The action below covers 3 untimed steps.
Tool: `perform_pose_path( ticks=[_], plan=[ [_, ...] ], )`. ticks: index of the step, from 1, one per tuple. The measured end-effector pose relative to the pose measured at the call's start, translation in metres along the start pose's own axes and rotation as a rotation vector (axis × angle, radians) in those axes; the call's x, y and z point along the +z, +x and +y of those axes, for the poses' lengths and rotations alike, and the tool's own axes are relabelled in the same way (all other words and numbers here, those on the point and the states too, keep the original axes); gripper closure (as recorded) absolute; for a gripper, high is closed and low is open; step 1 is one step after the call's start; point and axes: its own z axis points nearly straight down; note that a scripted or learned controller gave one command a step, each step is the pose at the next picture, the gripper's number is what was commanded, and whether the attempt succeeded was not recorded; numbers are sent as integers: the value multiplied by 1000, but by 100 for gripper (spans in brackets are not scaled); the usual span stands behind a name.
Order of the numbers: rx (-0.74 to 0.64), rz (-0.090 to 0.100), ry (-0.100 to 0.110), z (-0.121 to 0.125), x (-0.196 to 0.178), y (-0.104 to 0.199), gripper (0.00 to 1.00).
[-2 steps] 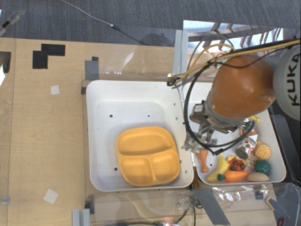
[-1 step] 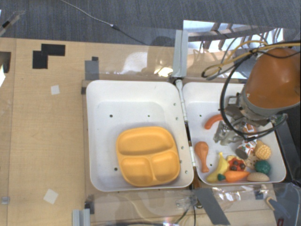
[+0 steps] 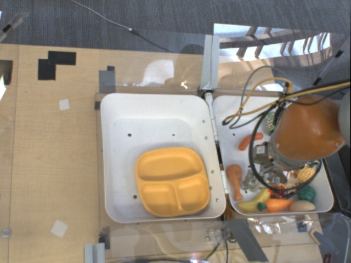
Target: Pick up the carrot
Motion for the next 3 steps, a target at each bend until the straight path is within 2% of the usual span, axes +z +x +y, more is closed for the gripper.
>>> perform_pose_path(
  ticks=[1,2,3],
  plan=[
    [-208,-3,0,8,-98,-62,100],
    [-469,-5,-8,12,-94,-100,100],
    [-884,-6,-9,34,-94,-77,100]
  ],
)
